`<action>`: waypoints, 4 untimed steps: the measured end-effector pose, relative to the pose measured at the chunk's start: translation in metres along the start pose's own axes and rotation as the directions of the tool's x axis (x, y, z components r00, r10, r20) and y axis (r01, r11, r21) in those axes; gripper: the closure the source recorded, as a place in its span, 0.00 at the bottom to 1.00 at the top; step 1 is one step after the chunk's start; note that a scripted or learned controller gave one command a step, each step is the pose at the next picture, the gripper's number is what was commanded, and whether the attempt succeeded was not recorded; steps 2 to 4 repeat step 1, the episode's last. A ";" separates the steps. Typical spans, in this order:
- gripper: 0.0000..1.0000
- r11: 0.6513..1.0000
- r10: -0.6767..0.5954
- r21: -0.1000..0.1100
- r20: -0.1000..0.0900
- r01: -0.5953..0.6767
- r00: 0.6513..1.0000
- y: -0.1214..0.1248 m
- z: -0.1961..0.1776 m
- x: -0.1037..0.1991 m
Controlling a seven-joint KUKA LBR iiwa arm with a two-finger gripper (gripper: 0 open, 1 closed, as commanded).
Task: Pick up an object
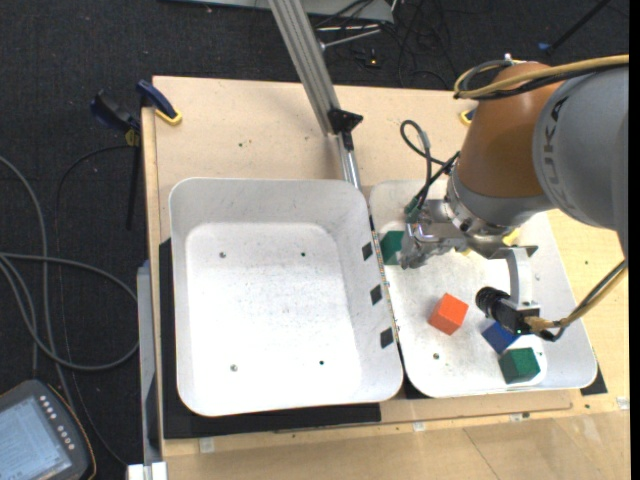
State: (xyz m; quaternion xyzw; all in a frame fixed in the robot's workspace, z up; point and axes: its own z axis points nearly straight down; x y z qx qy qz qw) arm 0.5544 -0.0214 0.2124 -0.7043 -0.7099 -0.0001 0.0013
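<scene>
handheld screen (30,438): i see it at the bottom left corner, off the bench, on the dark floor.
cables (40,268): thin grey loops run over the floor above that screen.
clamp (150,103): blue with yellow tips, gripping the far left corner of the bench (250,118).
left bin (270,298): white and shallow with a speckled floor; it takes up the left half of the bench and touches its neighbour along one side.
metal pole (305,53): a grey bar slants down from the top of my feed and ends at the far end of the seam between the bins.
right bin (430,363): white, partly covered by the robot; all the blocks i can see lie in here.
dark green block (391,242): against the left wall of the right bin, just beside the gripper, partly hidden by it.
gripper (412,258): low over the far left part of the right bin, right next to the dark green block. from my view i cannot tell whether it is released or clenched, and i see nothing held in it.
orange cube (449,314): mid-bin, nearer to me than the gripper, standing apart from it.
blue block (496,337): right of the orange cube, close to the green block.
green block (521,366): near the bin's front right corner.
arm (590,148): grey with an orange band (505,138), reaching in from the right above the right bin.
</scene>
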 end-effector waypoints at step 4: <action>1.00 1.000 -0.002 -0.003 0.000 0.002 1.000 -0.001 -0.007 0.060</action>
